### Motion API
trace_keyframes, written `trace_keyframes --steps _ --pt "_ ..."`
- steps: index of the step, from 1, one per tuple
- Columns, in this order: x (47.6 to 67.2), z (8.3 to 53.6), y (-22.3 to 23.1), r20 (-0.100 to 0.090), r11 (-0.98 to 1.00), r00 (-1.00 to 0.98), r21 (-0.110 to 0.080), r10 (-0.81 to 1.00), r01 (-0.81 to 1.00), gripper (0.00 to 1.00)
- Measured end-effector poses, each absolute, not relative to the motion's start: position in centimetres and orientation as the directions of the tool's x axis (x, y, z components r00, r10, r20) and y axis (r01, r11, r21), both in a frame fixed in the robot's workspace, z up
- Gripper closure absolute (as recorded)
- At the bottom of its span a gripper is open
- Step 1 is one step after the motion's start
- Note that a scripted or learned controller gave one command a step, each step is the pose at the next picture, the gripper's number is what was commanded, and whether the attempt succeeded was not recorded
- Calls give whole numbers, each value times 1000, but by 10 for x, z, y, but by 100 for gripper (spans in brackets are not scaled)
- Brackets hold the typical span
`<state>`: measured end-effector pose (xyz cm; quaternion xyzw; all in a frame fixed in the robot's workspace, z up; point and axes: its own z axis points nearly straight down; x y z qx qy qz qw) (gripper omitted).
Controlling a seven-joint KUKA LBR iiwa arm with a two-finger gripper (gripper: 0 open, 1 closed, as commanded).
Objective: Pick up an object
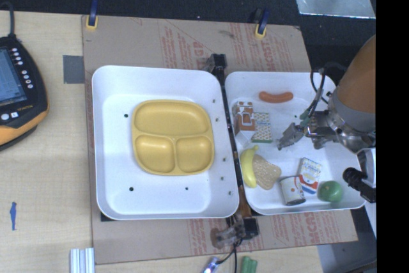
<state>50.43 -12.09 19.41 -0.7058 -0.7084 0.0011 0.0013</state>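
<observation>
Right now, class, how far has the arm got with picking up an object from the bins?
Done: the arm has reached into the right bin, and its gripper hovers over bare floor among the items. In hand: nothing shows between the jaws. Left: the whole grasp and lift. The sausage, banana, can and green ball all lie on the bin floor. The yellow divided tray sits in the left bin.

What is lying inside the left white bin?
Inside the left white bin lies one yellow plastic divided plate, its three compartments facing up. The bin floor directly beneath the plate is covered, so that part cannot be seen.
</observation>
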Motion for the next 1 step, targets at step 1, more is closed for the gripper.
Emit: trace_keyframes --steps 1 --pt "562 91 -97 -1 5 -5 -5 1000 1000 0"
